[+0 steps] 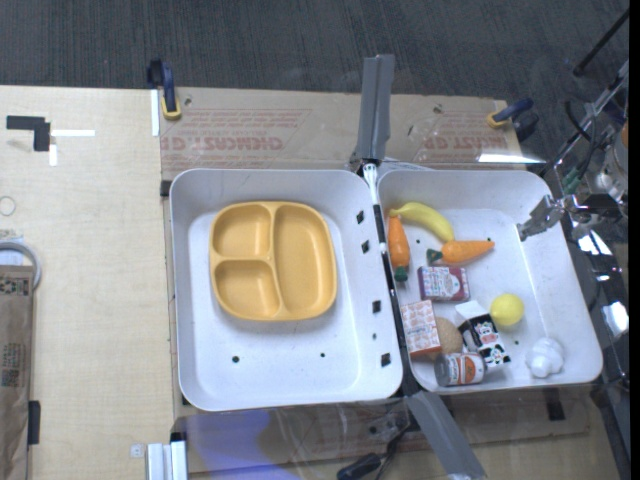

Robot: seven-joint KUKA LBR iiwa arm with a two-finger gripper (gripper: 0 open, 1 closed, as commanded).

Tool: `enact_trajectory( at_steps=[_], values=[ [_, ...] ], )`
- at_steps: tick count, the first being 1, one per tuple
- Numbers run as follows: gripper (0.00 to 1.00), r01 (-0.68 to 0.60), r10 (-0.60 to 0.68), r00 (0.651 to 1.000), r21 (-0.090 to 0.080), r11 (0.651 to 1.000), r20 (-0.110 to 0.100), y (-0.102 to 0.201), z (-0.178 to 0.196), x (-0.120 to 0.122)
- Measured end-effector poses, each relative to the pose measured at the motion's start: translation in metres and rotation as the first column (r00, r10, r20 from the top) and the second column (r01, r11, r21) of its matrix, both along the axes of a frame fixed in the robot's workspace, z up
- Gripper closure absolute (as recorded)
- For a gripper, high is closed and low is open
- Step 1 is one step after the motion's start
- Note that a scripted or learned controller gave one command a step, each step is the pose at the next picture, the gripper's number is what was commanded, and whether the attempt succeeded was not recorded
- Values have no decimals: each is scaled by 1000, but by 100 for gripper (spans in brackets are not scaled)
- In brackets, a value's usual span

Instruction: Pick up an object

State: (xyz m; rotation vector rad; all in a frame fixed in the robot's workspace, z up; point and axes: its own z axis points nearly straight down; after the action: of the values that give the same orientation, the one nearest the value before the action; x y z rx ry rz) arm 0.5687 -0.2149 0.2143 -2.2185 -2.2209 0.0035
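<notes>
Two white bins sat side by side on the surface. I saw a yellow divided plate (272, 261) in the left bin (200, 368). The right bin (570, 298) held a banana (424, 219), two carrots, a lemon (507, 310) and small cartons. The end effector (535, 218) hung over that bin's far right rim; I could not tell its state.

At the right bin's (580, 298) far right rim, the robot shows as dark metal parts with thin black rods and cables crossing them. A slim grey, pointed piece, the tool (535, 220), juts over that rim. Small green and white glints sit among the dark parts; finer detail is too blurred to tell.
</notes>
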Motion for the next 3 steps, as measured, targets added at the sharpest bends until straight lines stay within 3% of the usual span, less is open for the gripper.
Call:
enact_trajectory(
  at_steps=[1,2,3],
  values=[
    [0,-392,392,920,-1,920,4,37,-112,24],
    [0,-577,577,817,-2,817,4,95,-122,85],
    [0,-777,777,630,-3,630,5,90,-61,67]
  ],
)
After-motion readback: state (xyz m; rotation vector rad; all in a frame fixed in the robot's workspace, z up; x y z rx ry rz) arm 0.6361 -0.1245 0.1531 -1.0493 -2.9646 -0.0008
